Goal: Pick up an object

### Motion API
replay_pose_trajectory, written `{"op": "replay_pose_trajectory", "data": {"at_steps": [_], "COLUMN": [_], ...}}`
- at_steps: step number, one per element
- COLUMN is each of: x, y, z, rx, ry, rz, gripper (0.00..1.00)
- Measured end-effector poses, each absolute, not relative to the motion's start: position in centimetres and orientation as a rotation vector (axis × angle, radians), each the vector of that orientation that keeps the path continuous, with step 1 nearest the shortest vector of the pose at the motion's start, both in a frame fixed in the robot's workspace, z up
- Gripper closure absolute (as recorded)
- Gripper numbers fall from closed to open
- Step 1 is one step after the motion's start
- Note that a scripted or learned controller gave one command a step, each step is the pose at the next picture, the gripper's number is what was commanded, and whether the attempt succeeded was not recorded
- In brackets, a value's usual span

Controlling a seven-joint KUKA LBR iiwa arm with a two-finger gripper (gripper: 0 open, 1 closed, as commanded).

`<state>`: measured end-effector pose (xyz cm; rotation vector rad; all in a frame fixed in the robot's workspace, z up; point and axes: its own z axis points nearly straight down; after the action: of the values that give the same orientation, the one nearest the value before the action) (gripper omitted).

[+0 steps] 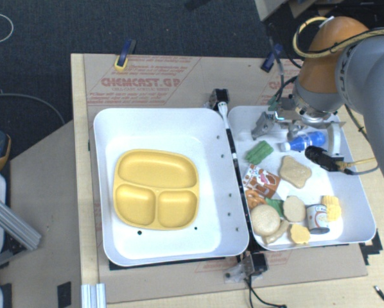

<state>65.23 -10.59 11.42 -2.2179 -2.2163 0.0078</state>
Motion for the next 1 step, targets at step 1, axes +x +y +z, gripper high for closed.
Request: {"op": "replay_pose_trajectory", "data": {"at_steps": [1], "x": [65.14], "y": [-10.49], "z": [8.25], "rx": [-2.218], "ry": [-2.218], "rz": [0.006], "gripper": [0.0]}}
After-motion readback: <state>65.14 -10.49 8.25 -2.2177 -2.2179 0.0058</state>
